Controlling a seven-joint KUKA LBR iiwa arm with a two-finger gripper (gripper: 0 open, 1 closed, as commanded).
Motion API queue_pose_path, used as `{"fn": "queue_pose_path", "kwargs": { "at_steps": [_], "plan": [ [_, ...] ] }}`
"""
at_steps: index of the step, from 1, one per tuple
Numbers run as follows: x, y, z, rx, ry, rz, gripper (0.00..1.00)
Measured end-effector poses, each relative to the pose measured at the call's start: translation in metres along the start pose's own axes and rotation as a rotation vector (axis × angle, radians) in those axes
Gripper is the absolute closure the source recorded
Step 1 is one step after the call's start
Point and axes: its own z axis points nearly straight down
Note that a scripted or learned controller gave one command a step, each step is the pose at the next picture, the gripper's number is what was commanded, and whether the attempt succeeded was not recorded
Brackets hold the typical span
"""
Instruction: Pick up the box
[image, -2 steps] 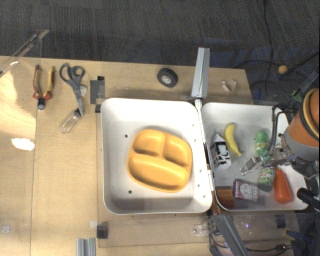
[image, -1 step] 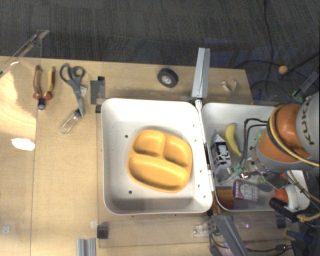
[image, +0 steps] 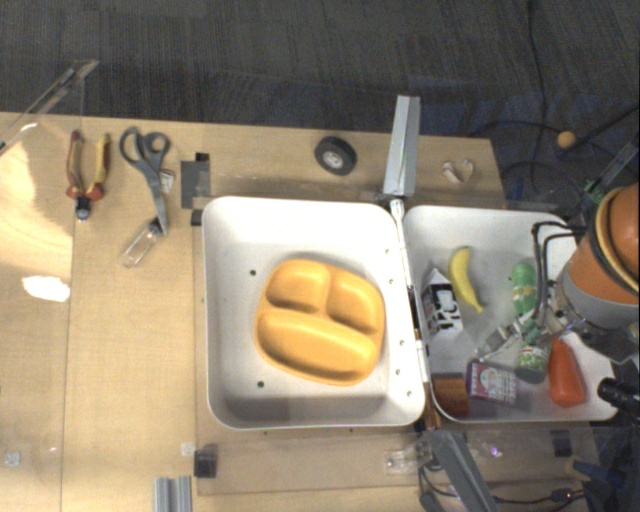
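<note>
A black-and-white box (image: 441, 306) lies near the left wall of the right bin (image: 500, 225). A small purple box (image: 492, 382) lies by the bin's front edge, with a brown item (image: 451, 392) on its left. My gripper (image: 517, 335) hangs low in the right bin, just above and right of the purple box and apart from the black-and-white one. It sits among a green bottle (image: 522, 280), a dark green item (image: 531, 362) and an orange carrot-like toy (image: 565, 372). Nothing shows in its grasp.
A yellow banana (image: 462, 277) lies beside the black-and-white box. The left bin (image: 230, 300) holds a large yellow bread-shaped object (image: 320, 320). Scissors (image: 150, 165), pliers (image: 85, 170) and a tape roll (image: 335, 155) lie on the bench behind the bins.
</note>
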Motion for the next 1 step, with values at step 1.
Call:
{"fn": "queue_pose_path", "kwargs": {
  "at_steps": [1],
  "plan": [
    [0.0378, 0.0171, 0.0559, -0.006, -0.004, -0.018, 0.0]
  ]
}}
